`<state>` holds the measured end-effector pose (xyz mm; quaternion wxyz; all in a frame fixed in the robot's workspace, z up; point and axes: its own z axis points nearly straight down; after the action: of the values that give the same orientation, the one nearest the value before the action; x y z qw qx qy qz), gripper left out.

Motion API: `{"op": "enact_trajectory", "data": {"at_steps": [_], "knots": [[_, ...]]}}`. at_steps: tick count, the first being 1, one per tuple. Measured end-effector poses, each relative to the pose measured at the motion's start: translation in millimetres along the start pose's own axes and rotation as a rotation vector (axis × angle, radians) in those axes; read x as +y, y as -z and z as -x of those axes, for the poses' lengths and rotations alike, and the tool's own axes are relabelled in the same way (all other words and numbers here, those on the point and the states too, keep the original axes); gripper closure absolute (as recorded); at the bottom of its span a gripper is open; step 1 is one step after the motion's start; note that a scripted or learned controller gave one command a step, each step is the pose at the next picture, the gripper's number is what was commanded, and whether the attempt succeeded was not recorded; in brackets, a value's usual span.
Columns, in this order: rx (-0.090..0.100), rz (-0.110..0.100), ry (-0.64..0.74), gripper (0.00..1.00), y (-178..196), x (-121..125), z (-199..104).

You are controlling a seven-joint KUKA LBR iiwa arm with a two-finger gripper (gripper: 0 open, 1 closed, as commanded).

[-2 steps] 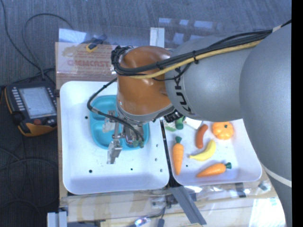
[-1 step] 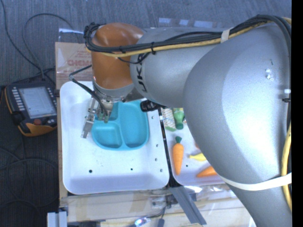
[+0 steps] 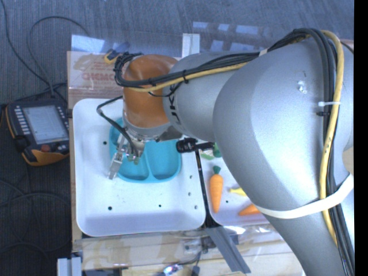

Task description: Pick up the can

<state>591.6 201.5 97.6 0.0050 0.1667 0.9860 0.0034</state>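
Hand (image 3: 118, 164): over left bin (image 3: 92, 211), at edge of blue tray (image 3: 164, 165); finger state cannot be told. Right bin (image 3: 230, 211): two carrots (image 3: 215, 191).

The place was a robot laboratory or test cell, not a home. A big grey industrial arm (image 3: 259, 114) with cables tied along it reached over a bench (image 3: 138, 246) that carried two white bins (image 3: 92, 211). A teach pendant (image 3: 39, 128) with a screen lay on the grey carpet floor (image 3: 34, 39), and loose black cables (image 3: 29, 33) ran over this carpet. Toy carrots (image 3: 215, 191) lay in one bin.
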Motion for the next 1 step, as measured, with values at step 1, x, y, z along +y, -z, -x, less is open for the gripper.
{"op": "enact_trajectory", "data": {"at_steps": [1], "knots": [[0.004,-0.01,-0.173,0.0,157.7,-52.9,-12.0]]}}
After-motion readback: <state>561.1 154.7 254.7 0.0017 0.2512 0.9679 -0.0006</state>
